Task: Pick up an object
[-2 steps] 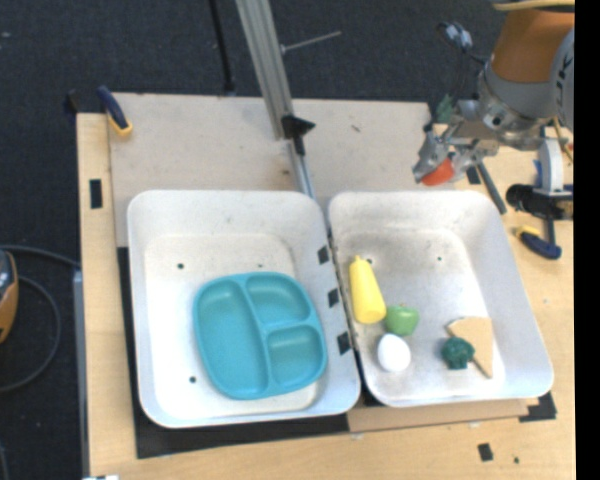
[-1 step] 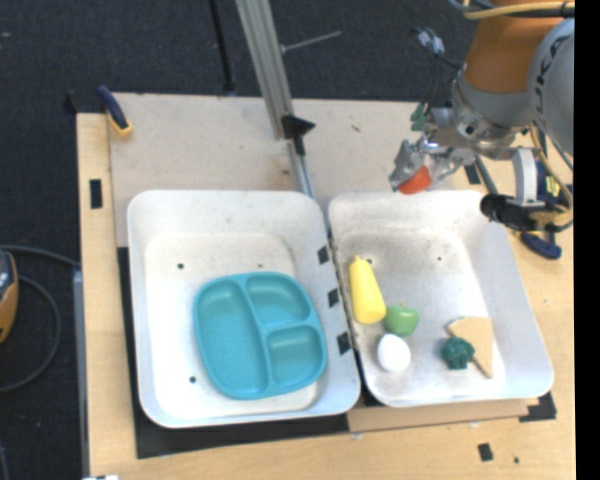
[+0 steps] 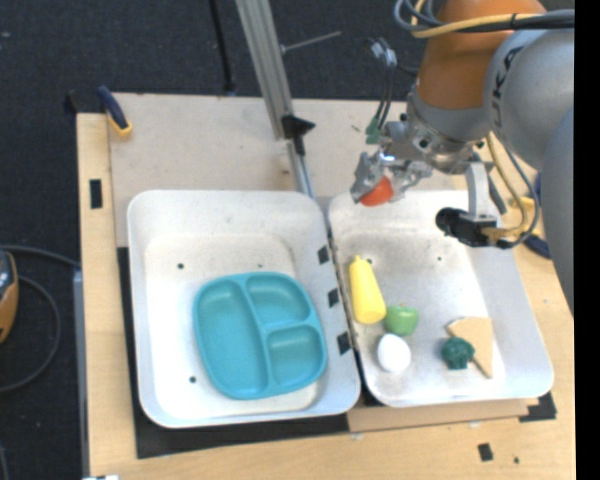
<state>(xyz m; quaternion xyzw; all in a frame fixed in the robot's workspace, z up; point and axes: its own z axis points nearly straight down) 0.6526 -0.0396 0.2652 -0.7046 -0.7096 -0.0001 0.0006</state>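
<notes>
You see the jaws [image 3: 378,184] raised over the far edge of the right bin [image 3: 520,298], grasping a small red-orange object [image 3: 377,193] between the fingers. Below in this bin lie a yellow banana [image 3: 365,290], a green fruit [image 3: 402,319] and a white egg [image 3: 393,353]. The left bin [image 3: 170,228] carries a blue divided plate [image 3: 260,333].

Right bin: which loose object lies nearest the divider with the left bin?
The yellow banana-shaped piece, lying lengthwise beside the divider; the other loose objects lie further right.
</notes>
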